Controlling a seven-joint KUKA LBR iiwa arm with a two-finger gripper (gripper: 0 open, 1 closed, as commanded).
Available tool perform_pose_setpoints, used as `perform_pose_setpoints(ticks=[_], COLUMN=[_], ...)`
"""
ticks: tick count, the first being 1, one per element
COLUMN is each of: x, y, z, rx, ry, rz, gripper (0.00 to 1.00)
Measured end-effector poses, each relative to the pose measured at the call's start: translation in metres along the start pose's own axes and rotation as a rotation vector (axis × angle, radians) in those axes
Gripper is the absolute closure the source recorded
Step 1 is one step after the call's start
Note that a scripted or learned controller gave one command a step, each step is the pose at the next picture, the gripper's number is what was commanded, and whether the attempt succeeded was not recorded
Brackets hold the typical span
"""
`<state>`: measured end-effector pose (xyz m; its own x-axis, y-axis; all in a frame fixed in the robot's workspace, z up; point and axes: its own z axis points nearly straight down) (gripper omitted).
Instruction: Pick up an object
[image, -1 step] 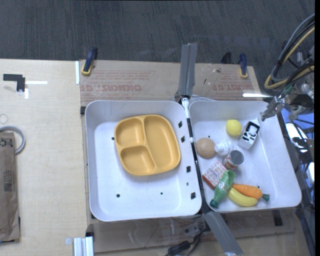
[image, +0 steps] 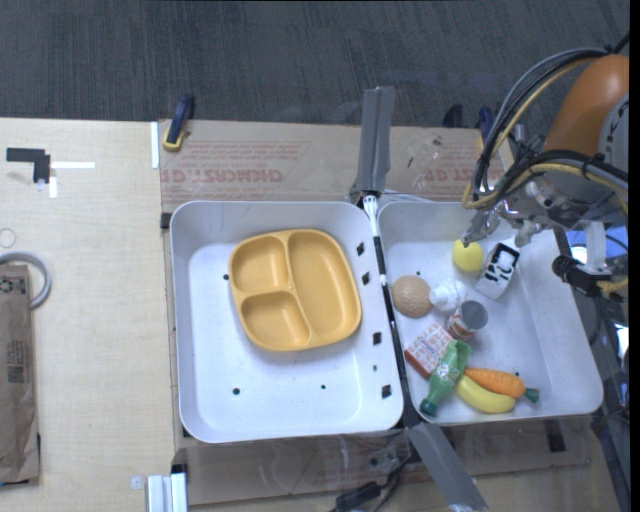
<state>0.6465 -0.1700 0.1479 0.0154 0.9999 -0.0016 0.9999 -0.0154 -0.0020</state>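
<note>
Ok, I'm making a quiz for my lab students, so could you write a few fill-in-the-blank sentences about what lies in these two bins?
1. The yellow divided plate lies in the ____ bin.
2. The plate has ____ compartments.
3. The carrot lies touching the ____.
4. The green bottle lies in the ____ bin.

Missing words: left; three; banana; right

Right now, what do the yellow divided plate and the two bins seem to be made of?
The yellow plate looks like molded plastic with a smooth, matte finish: even color, rounded dividers, soft highlights. The left bin and the right bin look like thin white plastic, slightly glossy, with rounded corners and rolled rims; painted metal cannot be ruled out.
</note>
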Motion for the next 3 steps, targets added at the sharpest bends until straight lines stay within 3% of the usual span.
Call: perform_pose_setpoints(ticks=[1, 2, 3], x=[-0.039, -0.041, 0.014], y=[-0.052, -0.051, 0.013], z=[0.056, 0.046, -0.054], rx=[-0.001, -0.004, -0.003], ry=[0.003, -0.001, -0.001], rz=[-0.104, -0.101, -0.04], gripper=[0.0, 1.0, 1.0])
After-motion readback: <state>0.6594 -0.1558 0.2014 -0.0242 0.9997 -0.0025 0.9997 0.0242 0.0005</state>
